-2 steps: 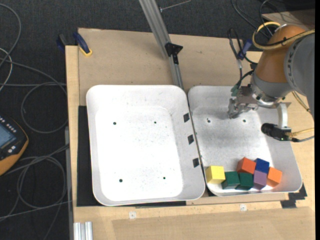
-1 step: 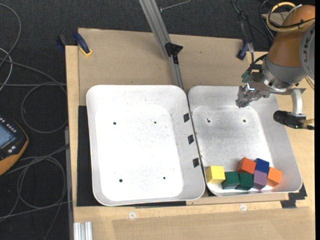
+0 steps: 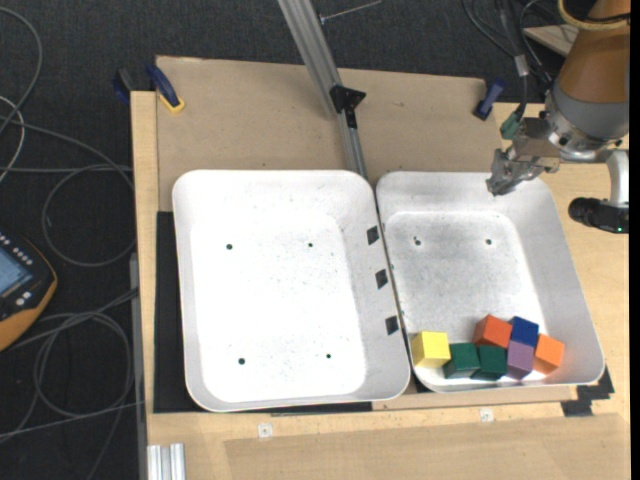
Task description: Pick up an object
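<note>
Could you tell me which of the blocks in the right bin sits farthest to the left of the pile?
The yellow block. It sits at the left end of the cluster, next to a green block, while the orange, blue and purple ones lie further right.

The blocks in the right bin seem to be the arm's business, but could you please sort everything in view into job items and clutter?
Job in hand:
- gripper, over the right bin's far corner
- yellow block
- green blocks
- orange blocks
- blue block
- purple block

Lying about:
- left bin
- blue clamps
- floor cables
- handheld unit
</note>
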Controlling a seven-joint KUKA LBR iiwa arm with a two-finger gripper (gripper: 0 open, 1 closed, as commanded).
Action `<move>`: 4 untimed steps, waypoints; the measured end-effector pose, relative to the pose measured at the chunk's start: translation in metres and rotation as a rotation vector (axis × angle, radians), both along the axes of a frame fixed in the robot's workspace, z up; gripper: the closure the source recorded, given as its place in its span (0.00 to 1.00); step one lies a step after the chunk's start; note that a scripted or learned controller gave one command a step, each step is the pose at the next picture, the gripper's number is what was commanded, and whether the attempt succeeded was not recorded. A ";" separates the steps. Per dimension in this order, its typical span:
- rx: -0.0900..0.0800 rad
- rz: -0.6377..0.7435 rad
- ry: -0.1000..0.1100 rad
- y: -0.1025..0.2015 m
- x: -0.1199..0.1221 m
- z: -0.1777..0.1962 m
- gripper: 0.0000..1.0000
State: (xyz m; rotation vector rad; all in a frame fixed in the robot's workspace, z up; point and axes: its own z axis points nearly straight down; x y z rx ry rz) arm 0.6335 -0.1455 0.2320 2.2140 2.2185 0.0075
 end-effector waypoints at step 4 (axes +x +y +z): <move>0.005 0.004 0.013 0.206 -0.077 -0.003 1.00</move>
